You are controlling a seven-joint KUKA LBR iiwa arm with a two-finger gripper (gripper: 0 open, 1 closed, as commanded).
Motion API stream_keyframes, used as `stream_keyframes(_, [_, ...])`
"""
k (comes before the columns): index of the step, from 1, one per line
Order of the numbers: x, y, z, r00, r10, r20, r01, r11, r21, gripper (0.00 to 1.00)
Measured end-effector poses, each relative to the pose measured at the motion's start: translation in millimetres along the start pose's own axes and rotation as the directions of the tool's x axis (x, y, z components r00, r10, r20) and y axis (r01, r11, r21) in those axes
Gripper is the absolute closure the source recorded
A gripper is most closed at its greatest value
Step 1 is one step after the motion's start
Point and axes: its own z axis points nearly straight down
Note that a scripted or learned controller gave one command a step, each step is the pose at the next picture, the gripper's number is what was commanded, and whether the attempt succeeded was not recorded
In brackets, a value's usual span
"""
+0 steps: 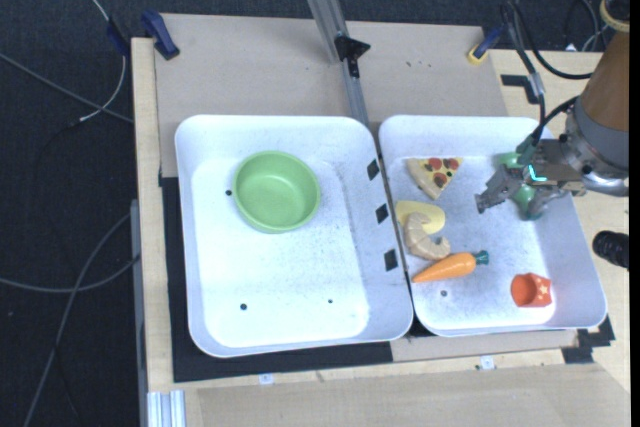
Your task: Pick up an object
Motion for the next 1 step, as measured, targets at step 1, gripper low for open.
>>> stream_keyframes(1, [0.0, 0.3, -0.9, 1.0, 0.0, 0.0, 0.0, 1.0, -0.002, 0.0])
